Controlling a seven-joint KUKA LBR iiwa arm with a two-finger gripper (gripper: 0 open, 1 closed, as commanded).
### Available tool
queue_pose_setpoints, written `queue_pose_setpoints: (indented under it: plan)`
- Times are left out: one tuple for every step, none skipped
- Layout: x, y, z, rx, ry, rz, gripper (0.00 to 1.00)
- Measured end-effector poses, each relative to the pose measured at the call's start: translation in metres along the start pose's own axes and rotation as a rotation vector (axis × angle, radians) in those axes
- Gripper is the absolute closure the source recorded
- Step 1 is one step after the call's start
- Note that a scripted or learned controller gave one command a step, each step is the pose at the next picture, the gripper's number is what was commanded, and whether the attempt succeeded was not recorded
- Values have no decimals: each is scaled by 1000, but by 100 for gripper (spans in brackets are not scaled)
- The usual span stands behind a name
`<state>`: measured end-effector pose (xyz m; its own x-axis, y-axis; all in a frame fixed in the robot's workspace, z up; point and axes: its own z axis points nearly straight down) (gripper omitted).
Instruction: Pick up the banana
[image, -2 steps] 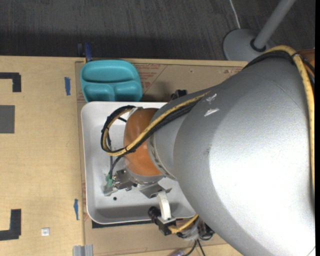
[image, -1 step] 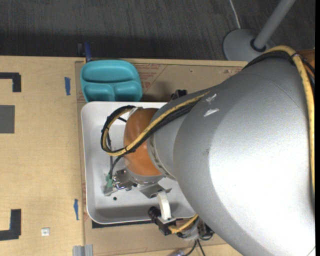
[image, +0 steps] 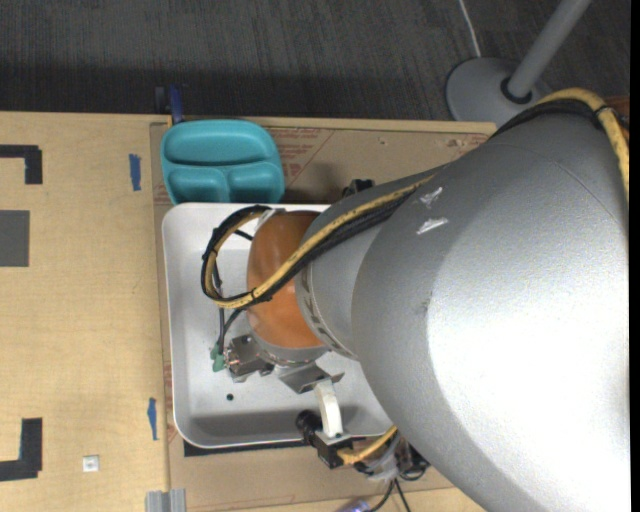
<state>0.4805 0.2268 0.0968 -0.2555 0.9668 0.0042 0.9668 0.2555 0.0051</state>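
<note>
Grey arm with orange wrist band (image: 275, 285) covers most of the shallow white bin (image: 190, 330); looped black-and-yellow cable (image: 225, 265) hangs over it. Teal moulded plastic tray (image: 222, 160) sits on the tan bench (image: 80, 300) just behind the bin. Pincer hidden under wrist, state cannot tell. Banana not locatable

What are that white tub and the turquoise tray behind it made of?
The white tub looks like smooth moulded plastic: rounded corners and a soft sheen. The turquoise tray also seems plastic, matte, with rounded moulded compartments. Both are guesses from looks alone.
</note>
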Motion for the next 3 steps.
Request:
queue_pose_setpoints:
  plan:
    - [0,0,-10,-1,0,1,100]
    - [1,1,-19,-2,0,1,100]
    - [1,1,-29,-4,0,1,100]
